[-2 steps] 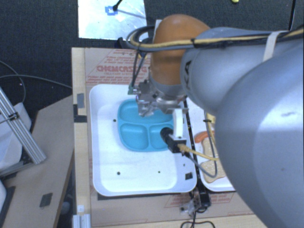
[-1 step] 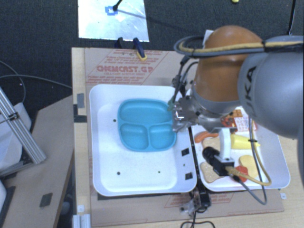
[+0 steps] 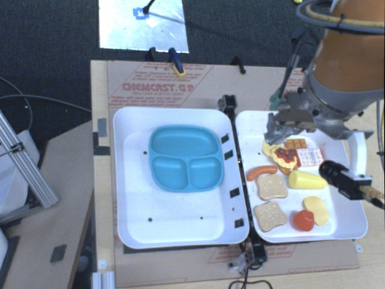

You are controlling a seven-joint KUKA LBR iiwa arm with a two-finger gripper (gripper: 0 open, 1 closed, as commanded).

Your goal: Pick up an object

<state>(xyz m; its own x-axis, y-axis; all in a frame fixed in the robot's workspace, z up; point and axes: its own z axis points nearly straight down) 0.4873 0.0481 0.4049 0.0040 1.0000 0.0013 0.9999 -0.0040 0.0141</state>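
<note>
The right bin (image 3: 355,221) holds several toy foods. Among them are a pizza slice (image 3: 285,157), a brown waffle (image 3: 296,144), a red-and-white packet (image 3: 310,156), a sausage (image 3: 261,173) and a yellow piece (image 3: 307,179). There are also two bread slices (image 3: 272,186) (image 3: 269,215), a red tomato (image 3: 304,220) and a yellow lump (image 3: 318,209). My gripper (image 3: 275,132) hangs low over the bin's back left part, just above and left of the pizza slice and waffle. The grey wrist hides what lies right under it.
A blue divided plate (image 3: 185,159) lies in the left bin (image 3: 129,221). A black clip-lined divider (image 3: 237,161) separates the bins. A black cylinder (image 3: 340,178) on a white bracket juts over the right bin's right side. Cardboard lies under both bins.
</note>
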